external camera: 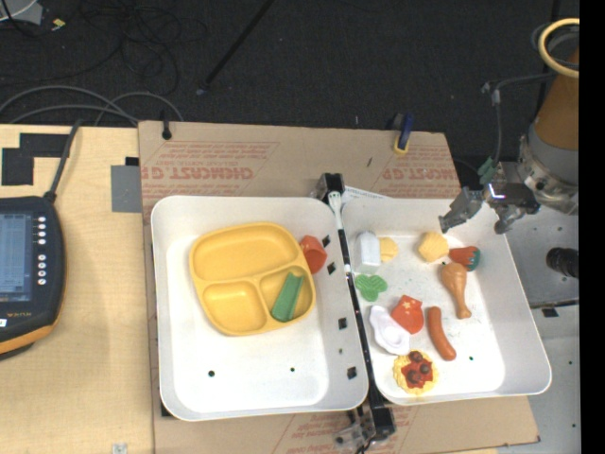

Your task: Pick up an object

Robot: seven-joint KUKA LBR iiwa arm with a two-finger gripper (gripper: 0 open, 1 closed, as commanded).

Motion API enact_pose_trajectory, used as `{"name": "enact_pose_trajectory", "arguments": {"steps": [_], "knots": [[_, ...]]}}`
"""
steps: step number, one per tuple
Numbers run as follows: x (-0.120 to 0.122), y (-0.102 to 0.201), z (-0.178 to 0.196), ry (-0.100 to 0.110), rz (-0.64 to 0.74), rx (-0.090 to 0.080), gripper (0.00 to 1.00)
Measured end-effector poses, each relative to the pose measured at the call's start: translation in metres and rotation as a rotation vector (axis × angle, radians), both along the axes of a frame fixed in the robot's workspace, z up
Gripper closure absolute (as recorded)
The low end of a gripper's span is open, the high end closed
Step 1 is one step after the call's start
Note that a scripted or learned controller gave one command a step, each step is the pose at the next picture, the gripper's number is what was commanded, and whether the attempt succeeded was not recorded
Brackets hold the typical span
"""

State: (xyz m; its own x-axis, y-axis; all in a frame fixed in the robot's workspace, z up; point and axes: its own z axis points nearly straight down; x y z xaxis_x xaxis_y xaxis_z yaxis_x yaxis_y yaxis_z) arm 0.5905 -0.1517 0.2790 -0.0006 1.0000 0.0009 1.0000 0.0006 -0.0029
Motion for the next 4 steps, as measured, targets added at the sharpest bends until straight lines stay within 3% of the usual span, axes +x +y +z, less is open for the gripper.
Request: {"name": "enact_pose_trajectory", "arguments": {"steps": [1, 2, 3, 4], "knots": [[0.000, -0.001, 0.010, 0.001, 0.001, 0.001, 1.00], [-0.055, 0.004, -0.060, 0.010, -0.001, 0.002, 1.00], [-0.001, 0.046, -0.177, 0.009, 0.003, 0.004, 1.00], [-0.042, 0.189, -0.087, -0.004, 0.014, 0.006, 1.00]]}}
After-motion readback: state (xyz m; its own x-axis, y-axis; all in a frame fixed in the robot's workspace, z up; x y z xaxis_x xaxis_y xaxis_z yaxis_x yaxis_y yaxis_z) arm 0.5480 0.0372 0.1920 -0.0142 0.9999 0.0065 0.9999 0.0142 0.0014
